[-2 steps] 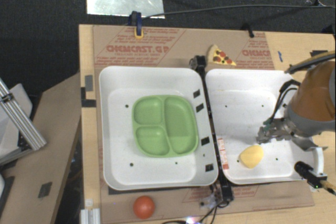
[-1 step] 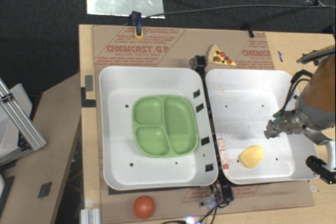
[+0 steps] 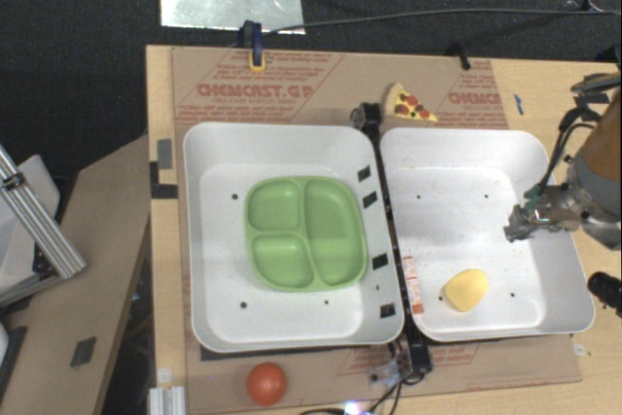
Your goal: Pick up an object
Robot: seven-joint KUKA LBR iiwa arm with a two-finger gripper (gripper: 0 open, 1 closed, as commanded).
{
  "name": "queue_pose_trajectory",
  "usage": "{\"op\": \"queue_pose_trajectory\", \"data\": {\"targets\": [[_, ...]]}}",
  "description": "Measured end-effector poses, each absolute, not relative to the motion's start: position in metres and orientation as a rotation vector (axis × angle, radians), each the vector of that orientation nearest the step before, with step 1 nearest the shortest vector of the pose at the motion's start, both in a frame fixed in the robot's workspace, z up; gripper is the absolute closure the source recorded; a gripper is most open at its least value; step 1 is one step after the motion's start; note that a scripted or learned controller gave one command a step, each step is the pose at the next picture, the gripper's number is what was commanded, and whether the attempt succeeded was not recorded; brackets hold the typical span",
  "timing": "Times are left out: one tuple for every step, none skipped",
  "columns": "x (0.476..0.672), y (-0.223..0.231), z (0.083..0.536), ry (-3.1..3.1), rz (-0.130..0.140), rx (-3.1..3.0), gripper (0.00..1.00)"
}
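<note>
A yellow rounded object (image 3: pixel 466 289) lies in the right bin (image 3: pixel 457 199), near its front edge. My gripper (image 3: pixel 526 219) hangs over the bin's right side, up and to the right of the yellow object and apart from it. Nothing shows between its tips. A green sectioned plate (image 3: pixel 305 232) sits in the middle of the left bin (image 3: pixel 219 170).
A toy pizza slice (image 3: pixel 410 104) lies on the bench behind the right bin. A red ball (image 3: pixel 265 383) rests in front of the left bin. A blue and yellow clamp (image 3: pixel 253 45) holds the bench's back edge. The arm occupies the right bin's right rim.
</note>
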State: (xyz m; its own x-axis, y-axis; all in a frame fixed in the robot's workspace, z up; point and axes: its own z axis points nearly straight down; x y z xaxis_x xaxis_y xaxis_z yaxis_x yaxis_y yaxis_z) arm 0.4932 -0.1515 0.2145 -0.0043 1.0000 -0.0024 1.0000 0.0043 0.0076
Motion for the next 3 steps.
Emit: {"op": "queue_pose_trajectory", "data": {"targets": [[0.518, -0.103, 0.227, 2.231, 0.006, 2.209, 1.0], [0.547, -0.056, 0.217, 2.232, 0.005, 2.21, 1.0], [0.562, -0.008, 0.219, 2.232, 0.006, 2.21, 1.0]]}}
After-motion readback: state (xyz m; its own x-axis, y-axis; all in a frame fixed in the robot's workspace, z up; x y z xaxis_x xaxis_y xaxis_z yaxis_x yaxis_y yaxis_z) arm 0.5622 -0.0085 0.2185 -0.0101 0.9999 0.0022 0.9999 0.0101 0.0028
